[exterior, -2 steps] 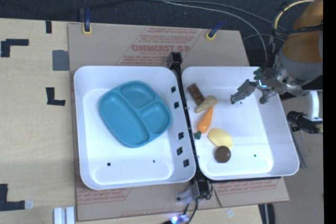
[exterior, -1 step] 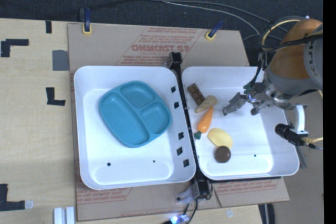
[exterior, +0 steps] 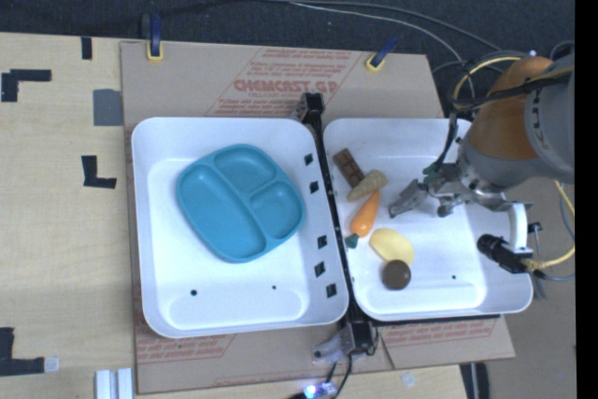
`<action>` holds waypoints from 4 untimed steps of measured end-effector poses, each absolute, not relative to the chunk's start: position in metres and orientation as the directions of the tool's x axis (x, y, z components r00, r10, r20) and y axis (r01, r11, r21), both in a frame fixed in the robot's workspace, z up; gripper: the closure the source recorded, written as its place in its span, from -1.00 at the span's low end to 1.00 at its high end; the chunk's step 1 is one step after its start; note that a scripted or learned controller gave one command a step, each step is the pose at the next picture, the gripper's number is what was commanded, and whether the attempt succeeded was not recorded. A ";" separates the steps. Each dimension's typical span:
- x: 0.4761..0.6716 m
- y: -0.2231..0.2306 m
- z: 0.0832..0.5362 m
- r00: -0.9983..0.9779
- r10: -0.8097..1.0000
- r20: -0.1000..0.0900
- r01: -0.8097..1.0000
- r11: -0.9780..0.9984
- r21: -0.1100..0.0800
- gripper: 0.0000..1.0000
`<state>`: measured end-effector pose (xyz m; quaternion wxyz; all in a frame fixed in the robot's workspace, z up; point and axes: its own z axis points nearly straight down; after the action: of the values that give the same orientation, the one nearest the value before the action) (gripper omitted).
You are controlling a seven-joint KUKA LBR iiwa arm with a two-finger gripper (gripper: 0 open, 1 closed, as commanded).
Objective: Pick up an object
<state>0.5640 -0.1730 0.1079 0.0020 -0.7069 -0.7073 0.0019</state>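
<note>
The right bin [exterior: 467, 294] holds several toy foods near its left wall: a brown chocolate bar [exterior: 349, 167], a tan bread piece [exterior: 367, 184], an orange carrot [exterior: 364, 216], a yellow lemon-like piece [exterior: 391, 245] and a dark brown ball [exterior: 396, 275]. My gripper [exterior: 407, 201] hovers in the middle of this bin, pointing left, just right of the carrot and above the yellow piece. Nothing shows between its fingers.
The left bin [exterior: 168, 294] contains a blue divided plate [exterior: 240, 201]. A black divider [exterior: 322, 201] runs between the bins. Cables cross the dark floor behind the bench. The arm's grey and orange body [exterior: 509, 131] covers the right bin's far right corner.
</note>
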 end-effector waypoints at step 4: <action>0.576 -0.172 0.188 -0.001 1.000 -0.001 1.000 0.001 0.003 1.00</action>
<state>0.5759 -0.1715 0.1882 -0.0016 -0.7066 -0.7076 -0.0006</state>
